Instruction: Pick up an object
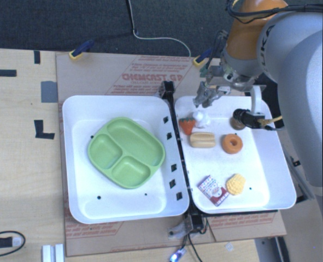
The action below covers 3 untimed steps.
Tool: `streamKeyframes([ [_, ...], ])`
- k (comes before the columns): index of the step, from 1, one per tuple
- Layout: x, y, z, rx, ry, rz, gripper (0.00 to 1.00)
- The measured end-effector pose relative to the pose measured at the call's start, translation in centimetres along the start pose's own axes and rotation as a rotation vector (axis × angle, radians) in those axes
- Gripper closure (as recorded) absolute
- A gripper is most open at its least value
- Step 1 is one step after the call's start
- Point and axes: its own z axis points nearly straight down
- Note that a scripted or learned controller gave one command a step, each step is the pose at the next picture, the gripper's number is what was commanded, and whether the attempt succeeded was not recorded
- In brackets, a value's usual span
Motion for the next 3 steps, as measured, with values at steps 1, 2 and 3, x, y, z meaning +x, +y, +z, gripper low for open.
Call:
streamKeyframes([
  [1, -2.1, -8.3, 2.1, 0.007, 0.002, 0.008, 1.00],
  [2, 14.7, -11.7, 2.0, 0.001, 0.007, -0.012, 1.00],
  [3, 17.1, -16.6, -8.4, -0.006, 0.005, -0.002, 1.00],
])
